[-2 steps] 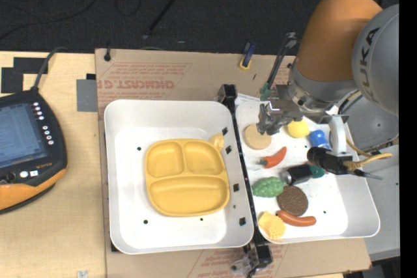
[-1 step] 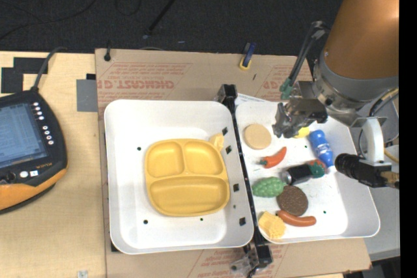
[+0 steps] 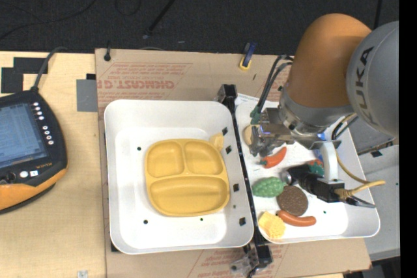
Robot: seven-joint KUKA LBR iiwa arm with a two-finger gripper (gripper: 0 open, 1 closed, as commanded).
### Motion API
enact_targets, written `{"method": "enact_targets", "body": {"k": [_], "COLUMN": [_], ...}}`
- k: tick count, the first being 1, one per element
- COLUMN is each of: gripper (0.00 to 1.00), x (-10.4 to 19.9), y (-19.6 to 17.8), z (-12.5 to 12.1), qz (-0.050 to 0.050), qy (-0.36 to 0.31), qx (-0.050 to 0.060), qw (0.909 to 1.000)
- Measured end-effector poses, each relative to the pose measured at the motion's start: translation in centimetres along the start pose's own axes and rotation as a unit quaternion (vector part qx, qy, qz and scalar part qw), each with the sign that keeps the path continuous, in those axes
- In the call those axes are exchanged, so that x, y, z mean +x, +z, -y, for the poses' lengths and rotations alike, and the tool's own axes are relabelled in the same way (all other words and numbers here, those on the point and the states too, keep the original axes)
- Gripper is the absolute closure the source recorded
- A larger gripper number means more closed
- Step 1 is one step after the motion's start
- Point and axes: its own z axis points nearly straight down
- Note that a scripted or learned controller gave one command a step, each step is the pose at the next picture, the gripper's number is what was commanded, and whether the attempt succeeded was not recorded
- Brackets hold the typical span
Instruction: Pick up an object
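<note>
My gripper (image 3: 262,145) hangs low over the back left of the right bin (image 3: 365,221), under the grey and orange wrist. A red chili pepper (image 3: 276,156) lies right beside it, touching or nearly so. Toward the front lie a green leafy piece (image 3: 268,187), a round brown disc (image 3: 293,200), a red sausage (image 3: 297,220) and a yellow chunk (image 3: 272,225). A teal item (image 3: 316,169) peeks out near the wrist. I see nothing clearly between the fingers.
The left bin (image 3: 124,140) holds a yellow divided plate (image 3: 187,177), with a small yellow piece (image 3: 218,139) at its back right corner. A black divider (image 3: 238,166) runs between the bins. A teach pendant (image 3: 26,143) lies on the bench at the far left.
</note>
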Motion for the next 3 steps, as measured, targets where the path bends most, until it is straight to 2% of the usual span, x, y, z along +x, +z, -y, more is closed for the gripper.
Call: {"method": "enact_targets", "body": {"k": [1,2,3], "gripper": [1.00,1.00,1.00], "x": [2.8,10.8,10.6], "y": [-11.1,-20.6,-21.0], "z": [4.0,6.0,6.0], "qz": [-0.002,-0.003,0.000], "qy": [-0.002,-0.004,-0.004], "qx": [-0.010,-0.010,-0.004], "qw": [0.9999,0.9999,1.0000]}}
